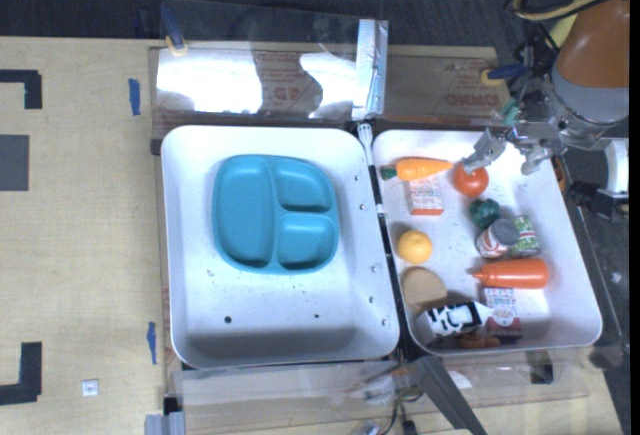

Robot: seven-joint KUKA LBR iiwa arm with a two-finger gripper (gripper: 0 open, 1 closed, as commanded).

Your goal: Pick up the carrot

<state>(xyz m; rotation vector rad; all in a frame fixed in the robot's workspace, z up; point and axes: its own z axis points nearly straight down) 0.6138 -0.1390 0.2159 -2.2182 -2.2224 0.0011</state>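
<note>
from the overhead camera, the carrot (422, 167) lies at the back of the right bin (575, 253), long axis running left-right, thick end toward the tomato (470, 180). the hand (508, 149) hangs just right of it, above the tomato, fingers spread with nothing between them. judging by that, it must shift left and line up across the carrot.

No readable text, small labelled packets (426, 195) in the right bin (578, 253), print too blurred to read
</note>
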